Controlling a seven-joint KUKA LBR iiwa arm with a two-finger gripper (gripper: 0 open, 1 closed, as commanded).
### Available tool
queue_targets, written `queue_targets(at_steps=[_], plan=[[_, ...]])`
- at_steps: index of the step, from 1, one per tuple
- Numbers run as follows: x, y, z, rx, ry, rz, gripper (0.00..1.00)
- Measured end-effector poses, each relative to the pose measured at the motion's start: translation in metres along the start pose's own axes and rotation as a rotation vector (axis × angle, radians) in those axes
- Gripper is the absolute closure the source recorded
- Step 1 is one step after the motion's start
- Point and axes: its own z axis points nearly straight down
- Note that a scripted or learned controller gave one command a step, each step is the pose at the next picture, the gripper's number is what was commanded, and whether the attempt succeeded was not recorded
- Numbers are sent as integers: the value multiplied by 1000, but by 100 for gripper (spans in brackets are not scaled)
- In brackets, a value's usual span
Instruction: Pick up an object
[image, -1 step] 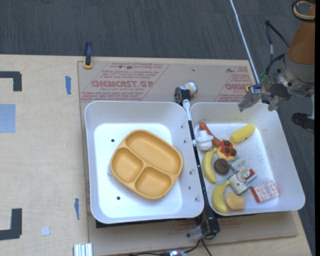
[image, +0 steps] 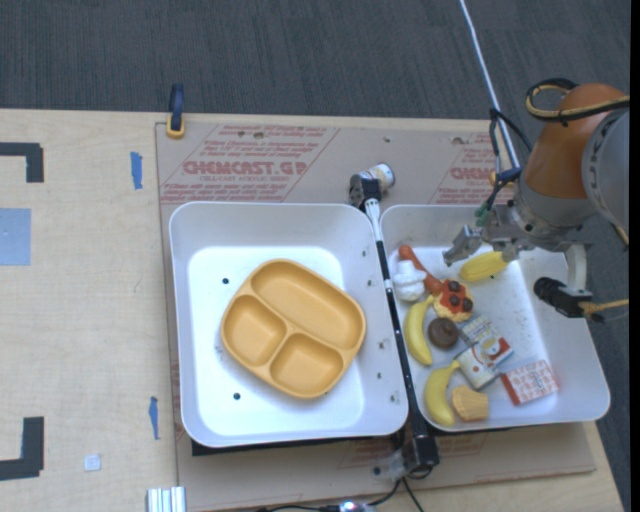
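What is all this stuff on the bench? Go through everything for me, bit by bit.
White bins: 2, side by side on the bench; left bin, right bin.
Divided plate: 1, orange-yellow, three compartments, middle of the left bin.
Bananas: 2, yellow, right bin; one by the left wall, one at the near corner.
Yellow toy: 1, right bin's far side, right at the gripper; whether it is gripped I cannot tell.
Pizza slice: 1, red and yellow, right bin.
Brown round toy: 1, beside the first banana.
Red-and-white packet: 1, right bin, near side.
Blue clamp: 1, far edge of the board.
Arm: 1, grey and orange, from the right.
Gripper: 1, over the right bin.
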Motion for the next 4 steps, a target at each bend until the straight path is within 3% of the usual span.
queue_targets(at_steps=[1, 2, 3, 4], plan=[[50, -10, 13, -15, -7, 0, 0], [57, -46, 23, 12, 4, 2, 0], [57, -45, 12, 8, 4, 2, 100], [89, -94, -77, 10, 4, 0, 100]])
